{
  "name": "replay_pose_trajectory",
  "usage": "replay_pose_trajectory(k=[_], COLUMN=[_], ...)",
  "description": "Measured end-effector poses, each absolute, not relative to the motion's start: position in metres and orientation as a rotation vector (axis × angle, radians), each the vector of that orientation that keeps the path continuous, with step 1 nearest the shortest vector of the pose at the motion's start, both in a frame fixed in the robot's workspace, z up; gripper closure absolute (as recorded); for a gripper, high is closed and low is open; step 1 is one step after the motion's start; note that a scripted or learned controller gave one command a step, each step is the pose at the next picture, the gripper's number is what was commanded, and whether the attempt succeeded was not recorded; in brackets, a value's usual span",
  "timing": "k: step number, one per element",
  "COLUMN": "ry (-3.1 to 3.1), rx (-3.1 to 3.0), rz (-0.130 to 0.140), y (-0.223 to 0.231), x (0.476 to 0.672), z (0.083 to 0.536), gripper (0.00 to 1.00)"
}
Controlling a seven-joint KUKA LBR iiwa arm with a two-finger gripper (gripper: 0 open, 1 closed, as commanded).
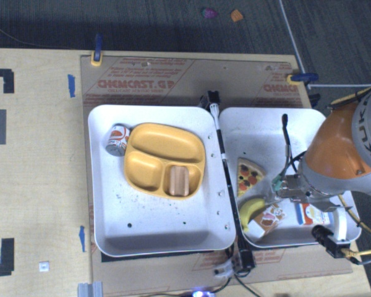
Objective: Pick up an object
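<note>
My gripper hangs low over the right bin, at the end of the grey arm with its orange band. Right under and to the left of it lie a yellow banana and a small brown-and-white packet. A pizza slice lies just above them near the bin's left wall. Half hidden under the wrist is a white item with red and blue print. I see nothing held by the gripper.
The left bin holds a yellow divided plate with a brown sausage in one compartment, and a crushed can beside the plate. A black divider runs between the bins. Cables trail over the right bin.
</note>
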State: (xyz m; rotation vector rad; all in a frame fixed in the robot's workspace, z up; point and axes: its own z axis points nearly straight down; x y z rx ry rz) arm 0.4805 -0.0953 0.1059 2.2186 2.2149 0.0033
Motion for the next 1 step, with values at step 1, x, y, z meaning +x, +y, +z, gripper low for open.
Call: replay_pose_trajectory(k=[1], ry=[2.215], rx=[2.219], rz=[0.003], y=[-0.0951], x=[0.4803], z=[0.1057], gripper=[0.00])
